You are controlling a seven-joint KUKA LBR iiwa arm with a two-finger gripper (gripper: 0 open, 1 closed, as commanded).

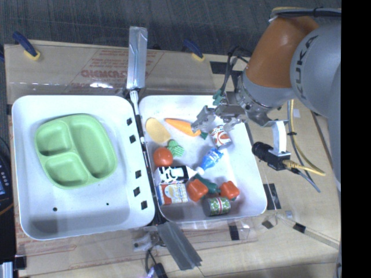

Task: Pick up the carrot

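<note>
Whether the jaws are parted or clenched I cannot tell from my screen — the gripper sits low over the back of the right bin, its metal tip just beside the carrot's thick end, and nothing shows clearly between its parts; the carrot itself lies flat on the bin floor near the back wall, one orange taper pointing left, with its right end next to the gripper. I count two bins; the left bin holds one green divided plate with three compartments. In the right bin I count one pale yellow rounded piece just left of the carrot, one small can with a red and white label right under the gripper, one blue and white bottle lying tilted, one tomato-like red piece with a green top, one black and white carton, one boxed item with an orange label, two more red-orange pieces with a bit of green between them, and one green can on its side near the front wall; one grey arm with its orange band reaches in from the right.
</note>
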